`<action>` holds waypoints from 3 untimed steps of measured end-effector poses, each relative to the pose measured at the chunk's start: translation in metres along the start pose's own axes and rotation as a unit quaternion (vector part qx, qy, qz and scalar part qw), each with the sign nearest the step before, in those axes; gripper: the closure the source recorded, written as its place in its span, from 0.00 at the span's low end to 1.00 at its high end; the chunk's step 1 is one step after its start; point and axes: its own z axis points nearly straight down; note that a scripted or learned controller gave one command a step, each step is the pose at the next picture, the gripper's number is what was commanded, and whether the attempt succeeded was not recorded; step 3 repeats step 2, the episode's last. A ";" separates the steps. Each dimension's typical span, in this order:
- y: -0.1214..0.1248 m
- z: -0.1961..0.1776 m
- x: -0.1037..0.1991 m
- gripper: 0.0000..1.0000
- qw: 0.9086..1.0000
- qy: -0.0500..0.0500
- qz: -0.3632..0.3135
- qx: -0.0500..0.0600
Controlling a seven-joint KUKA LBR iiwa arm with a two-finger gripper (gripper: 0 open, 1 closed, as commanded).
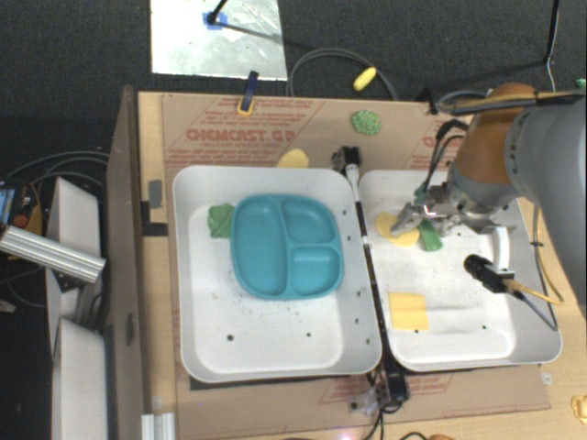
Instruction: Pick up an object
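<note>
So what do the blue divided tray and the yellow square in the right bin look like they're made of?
The blue divided tray looks like moulded plastic: uniform colour, rounded compartment ridges, a soft sheen. The yellow square looks matte and flat with slightly soft edges, possibly foam or a rubbery toy slice; the view leaves that open. Both bins look like smooth white plastic.

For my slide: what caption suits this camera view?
Pincer low in right bin over yellow and green pieces; blue tray in left bin.

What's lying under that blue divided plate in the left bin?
A green leafy piece pokes out from under the blue plate's left edge. How far it reaches beneath is covered; the rest is white bin floor.
</note>
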 end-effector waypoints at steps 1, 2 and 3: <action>0.002 -0.012 0.000 1.00 1.000 0.000 -0.001 -0.003; -0.034 -0.128 0.066 1.00 1.000 0.001 -0.003 -0.003; -0.034 -0.128 0.066 1.00 1.000 0.001 -0.003 -0.003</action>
